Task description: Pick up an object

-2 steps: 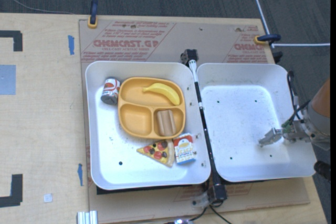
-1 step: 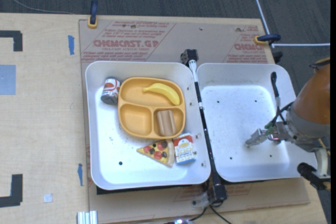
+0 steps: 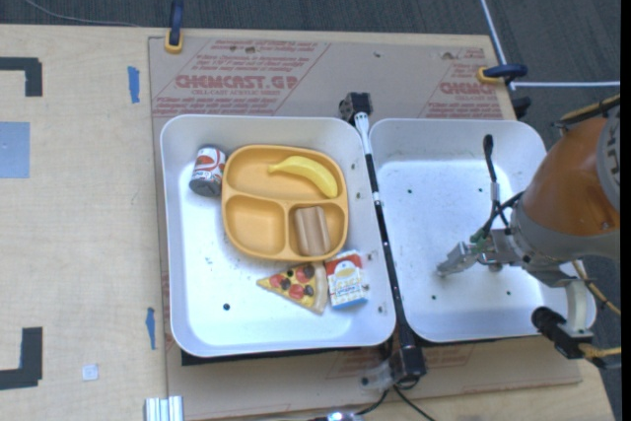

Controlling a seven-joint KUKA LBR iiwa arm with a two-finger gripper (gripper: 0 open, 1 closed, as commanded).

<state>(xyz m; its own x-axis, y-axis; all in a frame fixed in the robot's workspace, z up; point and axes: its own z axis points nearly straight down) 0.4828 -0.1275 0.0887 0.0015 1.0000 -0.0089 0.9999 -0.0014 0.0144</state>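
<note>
The gripper (image 3: 452,263) hangs low over the right bin (image 3: 434,153); left of it, the neighbouring bin holds a yellow divided plate (image 3: 258,222) bearing a banana (image 3: 306,174).

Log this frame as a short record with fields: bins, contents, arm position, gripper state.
left bin: yellow divided plate, soda can, pizza slice, small carton
plate contents: banana in the top compartment, hot dog in the lower right compartment
right bin: gripper low over its floor
arm: reaches in from the right
jaws: cannot tell if open or shut
held object: none seen
</note>
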